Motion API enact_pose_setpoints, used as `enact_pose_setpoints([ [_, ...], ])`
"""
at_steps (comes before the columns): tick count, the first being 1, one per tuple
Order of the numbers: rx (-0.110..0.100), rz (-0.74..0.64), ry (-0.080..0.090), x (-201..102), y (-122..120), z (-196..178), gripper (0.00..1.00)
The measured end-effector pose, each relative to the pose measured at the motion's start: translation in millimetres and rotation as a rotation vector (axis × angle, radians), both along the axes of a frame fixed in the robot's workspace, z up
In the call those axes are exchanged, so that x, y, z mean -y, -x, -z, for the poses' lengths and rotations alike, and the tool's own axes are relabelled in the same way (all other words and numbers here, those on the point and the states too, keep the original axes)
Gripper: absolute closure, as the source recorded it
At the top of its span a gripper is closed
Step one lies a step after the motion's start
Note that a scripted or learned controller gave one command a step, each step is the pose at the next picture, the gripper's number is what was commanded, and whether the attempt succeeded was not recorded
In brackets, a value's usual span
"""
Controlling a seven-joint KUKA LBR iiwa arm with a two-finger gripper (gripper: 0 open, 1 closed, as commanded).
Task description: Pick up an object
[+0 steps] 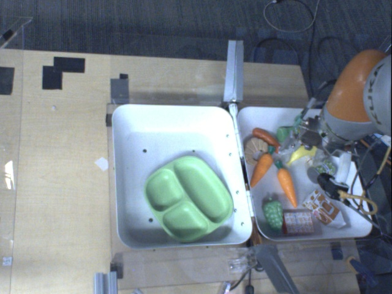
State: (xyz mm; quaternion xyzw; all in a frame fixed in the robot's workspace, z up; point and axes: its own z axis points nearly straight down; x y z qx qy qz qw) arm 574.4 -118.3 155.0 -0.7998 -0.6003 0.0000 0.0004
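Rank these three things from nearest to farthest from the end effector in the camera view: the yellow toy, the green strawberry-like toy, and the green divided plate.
The end effector sits over the upper part of the right bin.
1. Yellow toy: right bin, just below the end effector.
2. Green strawberry-like toy: right bin, lower left corner.
3. Green divided plate: left bin, far to the left.

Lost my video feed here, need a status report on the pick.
Gripper low over right bin, grip unclear. Two carrots, hot dog, other toys lie loose, packed tight beside it. Green divided plate alone in left bin.
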Motion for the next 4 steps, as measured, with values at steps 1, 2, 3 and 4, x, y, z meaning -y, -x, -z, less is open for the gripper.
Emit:
enact_pose_setpoints([
  [1, 0.034, 0.066, 0.007, -24.0, 5.0, 45.7, 0.0],
  [2, 0.015, 0.088, 0.001, -14.1, 54.9, 65.5, 0.0],
  [3, 0.022, 0.087, 0.0, -15.2, 52.2, 53.5, 1.0],
  [4, 0.004, 0.241, 0.0, -87.2, 20.0, -91.1, 1.0],
])
